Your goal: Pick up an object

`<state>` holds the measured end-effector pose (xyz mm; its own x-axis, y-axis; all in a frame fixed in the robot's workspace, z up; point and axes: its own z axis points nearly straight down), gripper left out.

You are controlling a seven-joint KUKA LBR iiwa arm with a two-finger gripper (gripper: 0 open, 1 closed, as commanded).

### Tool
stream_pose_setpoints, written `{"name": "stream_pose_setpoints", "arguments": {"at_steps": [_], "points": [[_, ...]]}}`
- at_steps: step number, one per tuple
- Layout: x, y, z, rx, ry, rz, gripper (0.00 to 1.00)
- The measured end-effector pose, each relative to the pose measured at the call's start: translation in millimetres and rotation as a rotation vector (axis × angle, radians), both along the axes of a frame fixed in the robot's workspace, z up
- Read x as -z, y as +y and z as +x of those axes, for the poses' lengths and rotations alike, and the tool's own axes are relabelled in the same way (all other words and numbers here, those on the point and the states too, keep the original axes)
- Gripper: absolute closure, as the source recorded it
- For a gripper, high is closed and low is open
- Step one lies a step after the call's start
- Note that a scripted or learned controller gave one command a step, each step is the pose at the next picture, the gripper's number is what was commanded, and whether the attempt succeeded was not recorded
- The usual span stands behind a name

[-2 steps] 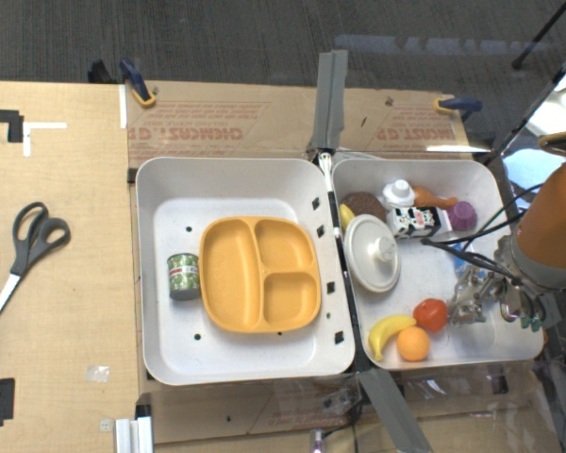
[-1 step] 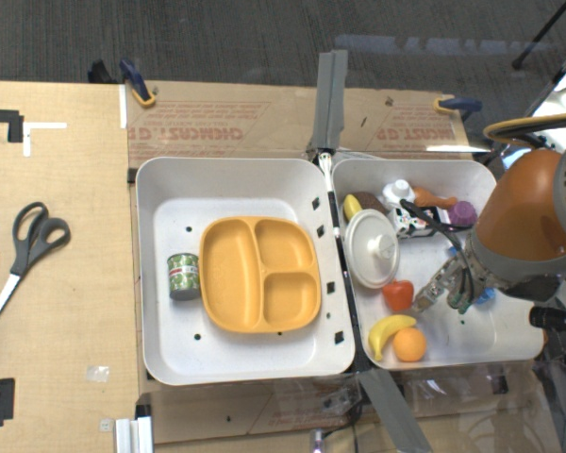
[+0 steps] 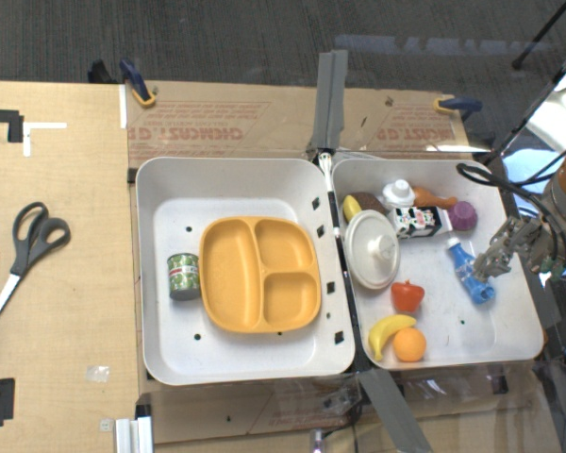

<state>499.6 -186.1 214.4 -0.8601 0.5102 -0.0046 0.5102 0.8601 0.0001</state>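
bins (image 3: 160,281) showing white | tray (image 3: 260,274) showing yellow-orange | can (image 3: 183,276) showing green, patterned label | lid (image 3: 373,249) showing white | pepper (image 3: 407,296) showing red | banana (image 3: 389,332) showing yellow | orange (image 3: 409,344) showing orange | bottle (image 3: 470,273) showing blue | cup (image 3: 463,216) showing purple | scissors (image 3: 28,248) showing black handles

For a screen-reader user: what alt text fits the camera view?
A robot gripper hovers by a blue bottle in the right bin, among toy fruit and a silver lid. The left bin holds a yellow divided plate and green can.
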Motion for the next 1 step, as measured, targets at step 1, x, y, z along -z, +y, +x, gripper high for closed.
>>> {"name": "stream_pose_setpoints", "arguments": {"at_steps": [1], "points": [[107.4,24.7,-15.3,0.185,0.004,0.003,1.0]]}}
